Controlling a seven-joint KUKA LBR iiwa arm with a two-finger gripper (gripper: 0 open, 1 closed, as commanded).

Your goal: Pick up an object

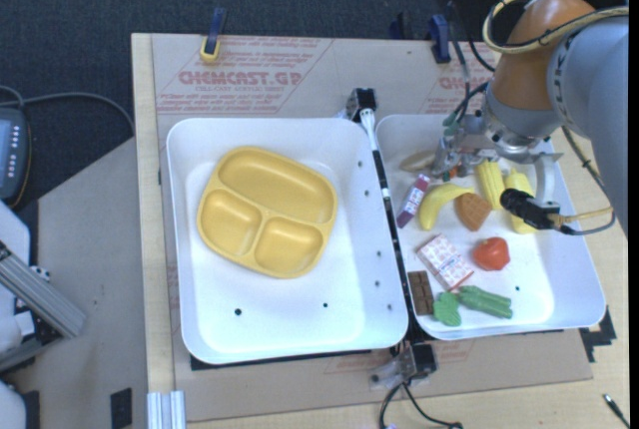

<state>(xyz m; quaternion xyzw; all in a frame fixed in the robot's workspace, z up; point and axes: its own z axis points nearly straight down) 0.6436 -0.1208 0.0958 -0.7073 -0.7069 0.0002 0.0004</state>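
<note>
At the lower edge, the right bin [574, 302] holds a green toy [477, 302] beside a chocolate bar [421, 291]. Toys crowd this bin as picking stock. The gripper [454, 153] hangs upper right over the banana [442, 201], which runs lower left to upper right; its grip state I cannot tell.

A yellow divided tray [267, 211] lies in the left white bin [200, 307]; clamps [211, 47] grip the desk [160, 78].

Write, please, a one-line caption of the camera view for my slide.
KUKA arm's gripper lowered over toy food in the right bin; a yellow divided plate lies in the left bin.
</note>
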